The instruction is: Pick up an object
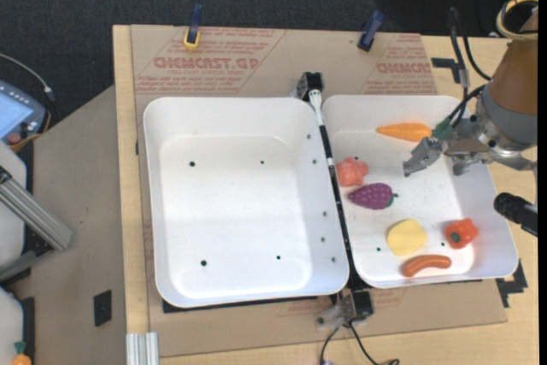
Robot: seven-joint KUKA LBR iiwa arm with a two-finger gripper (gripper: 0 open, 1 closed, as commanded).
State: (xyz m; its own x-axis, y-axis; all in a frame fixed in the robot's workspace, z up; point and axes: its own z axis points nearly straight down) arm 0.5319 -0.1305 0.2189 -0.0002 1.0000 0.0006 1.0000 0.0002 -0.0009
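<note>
Hovering with fingers spread and empty, the tool (430, 155) should centre squarely over the carrot (404, 132) before descending.

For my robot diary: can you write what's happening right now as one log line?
gripper: over right bin, holding nothing | nearest: carrot | other toys: grapes, lemon, sausage

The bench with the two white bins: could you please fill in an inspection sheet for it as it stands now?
Surface: left bin and right bin side by side on a cardboard sheet.
Job's things: in the right bin, carrot, pink piece, purple grapes, yellow piece, red-orange piece, sausage.
Clutter: nothing seen.
Grippers: gripper above the right bin, beside the carrot, holding nothing.
Cables: black cable along the arm.
Surroundings: clamps on the sheet's far edge.
</note>
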